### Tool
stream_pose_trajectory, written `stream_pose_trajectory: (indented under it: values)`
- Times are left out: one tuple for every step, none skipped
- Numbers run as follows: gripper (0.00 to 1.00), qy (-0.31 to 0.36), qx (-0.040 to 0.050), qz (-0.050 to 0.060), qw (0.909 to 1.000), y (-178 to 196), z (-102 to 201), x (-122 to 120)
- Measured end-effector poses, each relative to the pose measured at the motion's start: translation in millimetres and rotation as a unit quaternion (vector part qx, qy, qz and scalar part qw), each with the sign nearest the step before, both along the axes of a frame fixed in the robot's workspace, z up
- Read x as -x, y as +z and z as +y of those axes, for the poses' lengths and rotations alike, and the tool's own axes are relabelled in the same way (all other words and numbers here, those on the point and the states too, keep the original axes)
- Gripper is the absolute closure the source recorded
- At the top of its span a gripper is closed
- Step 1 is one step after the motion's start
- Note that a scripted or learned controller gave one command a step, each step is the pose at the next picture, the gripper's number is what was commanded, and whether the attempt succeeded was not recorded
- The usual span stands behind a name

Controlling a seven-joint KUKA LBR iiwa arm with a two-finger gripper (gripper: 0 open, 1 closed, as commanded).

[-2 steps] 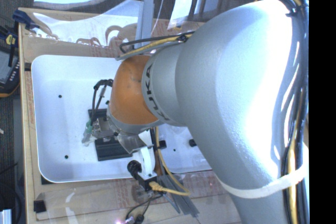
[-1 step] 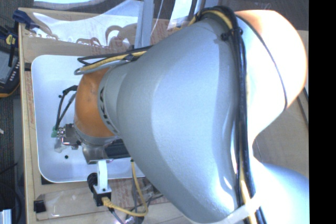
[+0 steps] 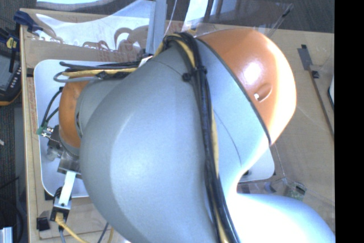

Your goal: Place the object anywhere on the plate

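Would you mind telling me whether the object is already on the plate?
Cannot tell. The grey arm with its orange band covers most of the left bin and the bench.

Bright, even light from above; white glare patches on glossy orange arm band (image 3: pixel 261 74); soft blur across close grey arm casing (image 3: pixel 148 156); dim shadow along left white bin (image 3: pixel 40 122).

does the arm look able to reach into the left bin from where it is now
Probably yes: the arm already leans over the left bin, its wrist end low by the bin's left wall. What lies under it is hidden.
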State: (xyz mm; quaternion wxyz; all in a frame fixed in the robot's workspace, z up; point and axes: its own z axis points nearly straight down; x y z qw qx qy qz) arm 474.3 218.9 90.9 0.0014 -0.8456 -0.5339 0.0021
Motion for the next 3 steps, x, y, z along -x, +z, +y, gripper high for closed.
stream_pose_trajectory:
  values:
    - [0.0,-0.019,-0.0003,0.0,0.9998,47.0,0.7,-84.0]
    - [0.0,-0.018,-0.0002,0.0,0.9998,32.6,0.9,-124.4]
    - [0.0,0.115,-0.0013,-0.001,0.9934,106.3,1.0,-109.7]
